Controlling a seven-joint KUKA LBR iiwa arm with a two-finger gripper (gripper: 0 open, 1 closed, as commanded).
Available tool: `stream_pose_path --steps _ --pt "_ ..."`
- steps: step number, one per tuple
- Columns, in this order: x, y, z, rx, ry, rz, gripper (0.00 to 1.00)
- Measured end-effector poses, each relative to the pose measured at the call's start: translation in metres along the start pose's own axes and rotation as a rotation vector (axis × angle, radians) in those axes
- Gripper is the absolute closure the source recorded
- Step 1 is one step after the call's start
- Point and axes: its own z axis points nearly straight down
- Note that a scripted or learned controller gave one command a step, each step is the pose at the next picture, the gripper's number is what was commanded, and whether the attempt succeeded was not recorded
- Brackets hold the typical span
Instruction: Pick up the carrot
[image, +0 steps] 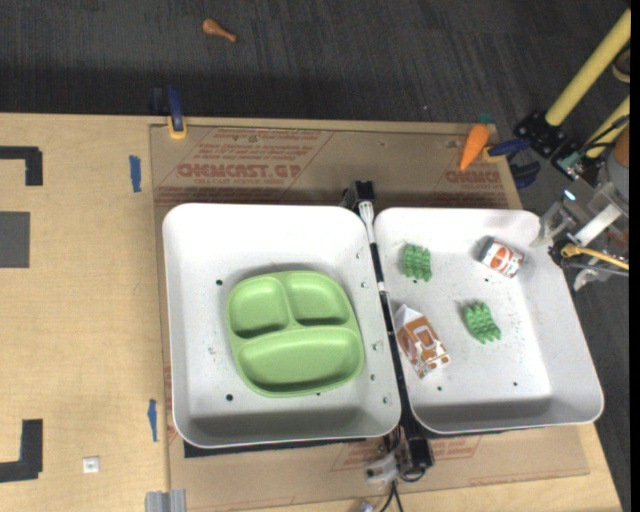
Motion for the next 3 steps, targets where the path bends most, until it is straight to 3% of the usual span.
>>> stream_pose_path --steps 3 --pt "0.0005 -0.0006 0.0004 0.001 0.0 -0.001 0.0"
